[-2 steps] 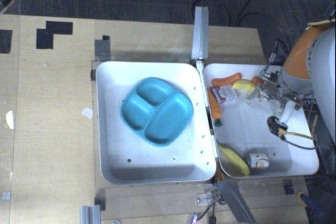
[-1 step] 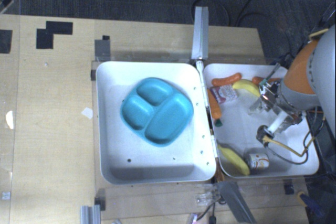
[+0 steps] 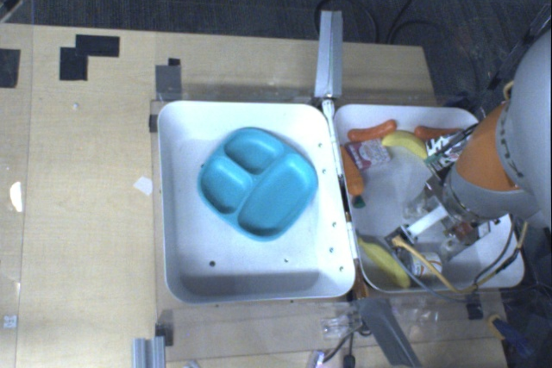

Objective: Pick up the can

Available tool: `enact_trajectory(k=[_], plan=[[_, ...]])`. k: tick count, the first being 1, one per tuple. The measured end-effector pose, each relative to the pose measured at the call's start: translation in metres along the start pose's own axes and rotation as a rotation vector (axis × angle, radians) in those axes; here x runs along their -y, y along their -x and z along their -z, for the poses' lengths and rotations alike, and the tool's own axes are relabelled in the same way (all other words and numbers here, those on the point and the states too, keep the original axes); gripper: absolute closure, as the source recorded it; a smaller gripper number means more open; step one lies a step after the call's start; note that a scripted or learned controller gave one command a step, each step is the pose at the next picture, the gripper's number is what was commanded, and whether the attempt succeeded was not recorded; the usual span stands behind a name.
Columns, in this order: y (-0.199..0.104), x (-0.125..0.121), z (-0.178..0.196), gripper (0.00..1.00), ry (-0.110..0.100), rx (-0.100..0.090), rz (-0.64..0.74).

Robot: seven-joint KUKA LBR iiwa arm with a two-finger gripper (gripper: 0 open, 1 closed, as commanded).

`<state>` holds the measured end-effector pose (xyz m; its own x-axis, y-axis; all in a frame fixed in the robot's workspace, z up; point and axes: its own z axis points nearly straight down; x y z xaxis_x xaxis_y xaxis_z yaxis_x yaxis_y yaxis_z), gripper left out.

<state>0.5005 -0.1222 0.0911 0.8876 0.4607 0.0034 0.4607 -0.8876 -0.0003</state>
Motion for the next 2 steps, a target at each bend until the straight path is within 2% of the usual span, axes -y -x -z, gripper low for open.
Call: enact_trajectory(k=[1, 2], plan=[[-0.017, -0.04, -0.002, 0.0, 0.007, -0.005, 0.215], [-0.02, -0.04, 0.01, 1.0, 0.01, -0.01, 0.222]])
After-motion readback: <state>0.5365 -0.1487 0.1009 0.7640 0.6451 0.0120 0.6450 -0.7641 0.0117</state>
